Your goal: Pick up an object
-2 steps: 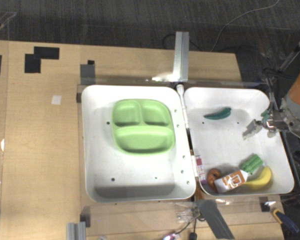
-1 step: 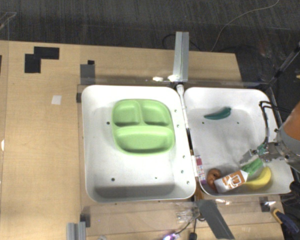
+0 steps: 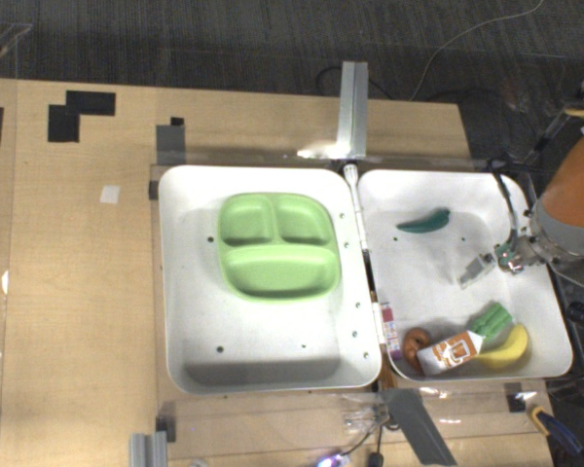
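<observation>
Over the right-hand shallow white bin (image 3: 487,188) hangs the two-finger gripper (image 3: 477,268); whether its jaws stand wide or closed I cannot tell. Up and to the left of the jaws, a little apart, lies the small dark green curved pepper-like toy (image 3: 424,222), long axis roughly crosswise; I'd judge it the nearest pick

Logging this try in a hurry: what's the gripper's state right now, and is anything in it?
Gripper: over the right bin, nothing visible in it; open or shut cannot be told.
</observation>
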Robot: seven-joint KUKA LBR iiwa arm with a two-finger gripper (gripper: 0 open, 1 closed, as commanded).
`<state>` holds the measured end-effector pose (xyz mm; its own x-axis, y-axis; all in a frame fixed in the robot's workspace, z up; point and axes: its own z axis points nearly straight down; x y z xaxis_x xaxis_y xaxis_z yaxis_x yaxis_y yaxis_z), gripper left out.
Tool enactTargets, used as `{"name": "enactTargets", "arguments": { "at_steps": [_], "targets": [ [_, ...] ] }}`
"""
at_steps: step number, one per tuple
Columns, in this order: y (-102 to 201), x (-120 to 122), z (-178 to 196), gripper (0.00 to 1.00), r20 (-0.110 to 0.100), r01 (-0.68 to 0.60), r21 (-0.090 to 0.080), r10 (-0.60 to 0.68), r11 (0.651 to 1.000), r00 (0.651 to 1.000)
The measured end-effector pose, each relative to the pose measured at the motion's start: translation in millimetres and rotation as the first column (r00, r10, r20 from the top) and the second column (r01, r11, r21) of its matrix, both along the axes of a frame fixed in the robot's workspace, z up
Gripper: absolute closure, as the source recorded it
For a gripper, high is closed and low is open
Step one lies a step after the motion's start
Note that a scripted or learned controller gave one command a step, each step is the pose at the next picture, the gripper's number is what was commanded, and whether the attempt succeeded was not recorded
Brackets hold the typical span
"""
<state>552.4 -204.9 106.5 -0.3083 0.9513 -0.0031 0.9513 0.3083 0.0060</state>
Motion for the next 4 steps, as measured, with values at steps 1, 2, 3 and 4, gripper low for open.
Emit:
{"name": "enactTargets", "arguments": {
  "at_steps": [1,2,3,4],
  "targets": [
    [-1,-64,42,0.0,-0.001,-0.027,0.0,0.027,1.0,1.0],
    [-2,-61,-15,0.0,0.008,-0.072,-0.004,0.072,0.997,0.997],
    [0,43,-16,0.0,0.009,-0.061,-0.003,0.061,0.998,0.998],
    [19,-32,10,0.0,-0.001,-0.033,0.0,0.033,0.999,0.999]
  ]
}}
